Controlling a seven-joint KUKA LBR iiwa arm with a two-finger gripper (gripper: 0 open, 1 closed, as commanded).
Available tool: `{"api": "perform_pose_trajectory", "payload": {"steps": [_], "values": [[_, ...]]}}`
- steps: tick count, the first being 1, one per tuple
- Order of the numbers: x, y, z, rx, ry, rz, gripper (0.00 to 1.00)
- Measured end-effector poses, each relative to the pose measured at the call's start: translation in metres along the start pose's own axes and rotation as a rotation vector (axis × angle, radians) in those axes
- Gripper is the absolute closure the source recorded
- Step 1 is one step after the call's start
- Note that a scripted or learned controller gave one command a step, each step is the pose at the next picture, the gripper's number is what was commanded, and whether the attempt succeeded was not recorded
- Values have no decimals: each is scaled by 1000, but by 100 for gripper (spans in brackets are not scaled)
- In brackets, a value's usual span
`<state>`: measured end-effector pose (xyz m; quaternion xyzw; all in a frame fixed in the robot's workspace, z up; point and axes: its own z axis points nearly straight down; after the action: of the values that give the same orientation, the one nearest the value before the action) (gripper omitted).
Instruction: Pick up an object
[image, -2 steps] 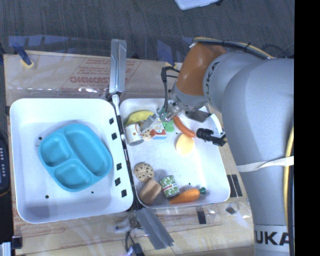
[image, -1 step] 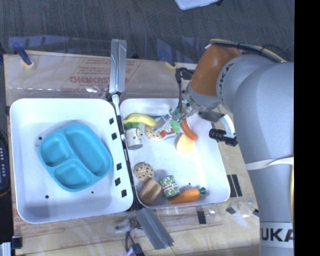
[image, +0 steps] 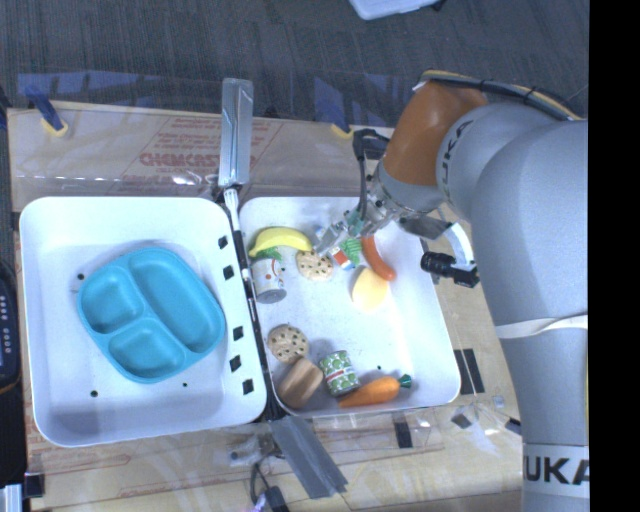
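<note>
My gripper (image: 338, 240) is low in the upper middle of the right bin (image: 440, 345), with the grey arm and its orange band above and to its right. It is right over a small green and red item (image: 350, 254), which it partly hides. A cookie (image: 314, 265) lies just to its lower left and a yellow banana (image: 280, 240) to its left. An orange sausage (image: 378, 258) lies just to the right, with a pale yellow fruit (image: 368, 290) below it.
The right bin also has a grey can (image: 268, 280), a second cookie (image: 287, 342), a brown bread roll (image: 300, 382), a green can (image: 340, 372) and a carrot (image: 370, 390). A blue divided plate (image: 150, 312) lies in the left bin (image: 60, 400).
</note>
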<state>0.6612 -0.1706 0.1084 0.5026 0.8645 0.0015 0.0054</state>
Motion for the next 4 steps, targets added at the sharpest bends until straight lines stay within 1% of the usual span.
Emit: {"api": "perform_pose_trajectory", "payload": {"steps": [1,2,3,4], "values": [[0,0,0,1,1,-1,0],[30,-5,17,9,11,-95,0],[-6,-7,-19,7,5,5,0],[47,24,10,7,-8,-147,0]]}}
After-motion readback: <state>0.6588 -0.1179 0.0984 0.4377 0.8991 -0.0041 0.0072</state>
